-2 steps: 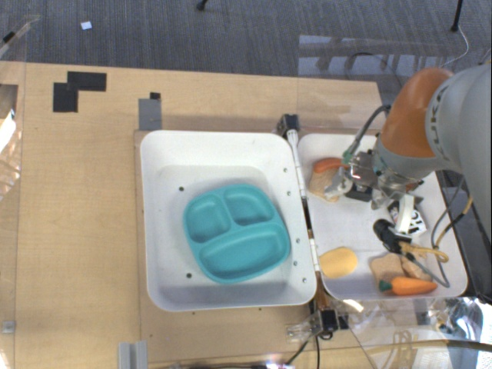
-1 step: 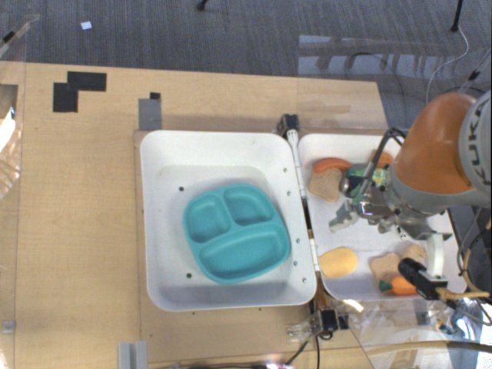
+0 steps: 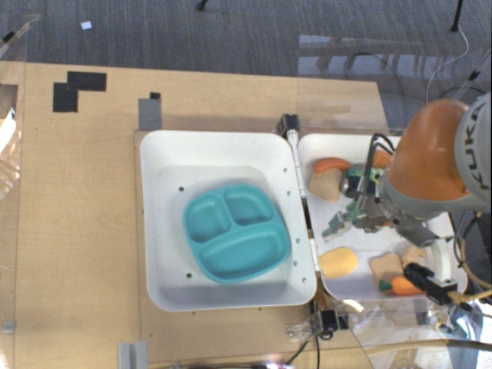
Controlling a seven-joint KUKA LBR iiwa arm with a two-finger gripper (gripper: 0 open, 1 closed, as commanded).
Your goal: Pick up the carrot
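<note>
While hovering with jaws seemingly apart and empty: approach step; next, swing toward five o'clock onto carrot.

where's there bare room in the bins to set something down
Left bin: a bare white band rings the teal divided plate, widest along its left and top. Right bin is crowded: carrot, yellow piece, bread-like pieces and the hand leave only slivers.
</note>
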